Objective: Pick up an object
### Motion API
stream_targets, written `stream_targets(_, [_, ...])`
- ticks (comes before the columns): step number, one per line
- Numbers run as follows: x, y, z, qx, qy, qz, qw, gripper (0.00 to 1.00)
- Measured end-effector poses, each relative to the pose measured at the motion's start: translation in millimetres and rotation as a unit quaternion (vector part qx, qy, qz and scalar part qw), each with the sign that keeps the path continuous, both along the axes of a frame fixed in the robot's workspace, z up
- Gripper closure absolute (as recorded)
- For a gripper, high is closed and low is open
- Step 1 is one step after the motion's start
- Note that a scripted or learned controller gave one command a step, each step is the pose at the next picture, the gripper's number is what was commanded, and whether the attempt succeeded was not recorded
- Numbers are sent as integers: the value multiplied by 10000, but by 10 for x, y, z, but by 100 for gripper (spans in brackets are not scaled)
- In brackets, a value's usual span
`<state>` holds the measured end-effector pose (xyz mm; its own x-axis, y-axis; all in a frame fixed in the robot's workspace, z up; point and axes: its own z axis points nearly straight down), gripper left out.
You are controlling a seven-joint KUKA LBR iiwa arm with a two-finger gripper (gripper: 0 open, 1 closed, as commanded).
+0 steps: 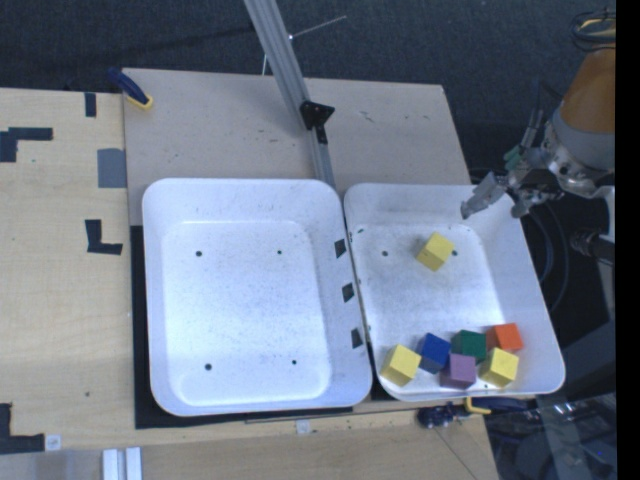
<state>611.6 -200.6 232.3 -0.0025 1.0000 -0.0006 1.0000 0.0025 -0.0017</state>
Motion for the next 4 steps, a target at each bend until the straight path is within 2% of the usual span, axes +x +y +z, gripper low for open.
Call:
stream_targets(1, [0, -1, 0, -4, 1, 0, 10000, 0])
stream_targets(2, [-41, -5, -645, 6, 31, -5, 10000, 0])
stream_targets(3, [39, 54, -1094, -1, -14, -8, 10000, 0])
stream_targets(4, [97, 42, -1169, -31, -108, -1, 9999, 0])
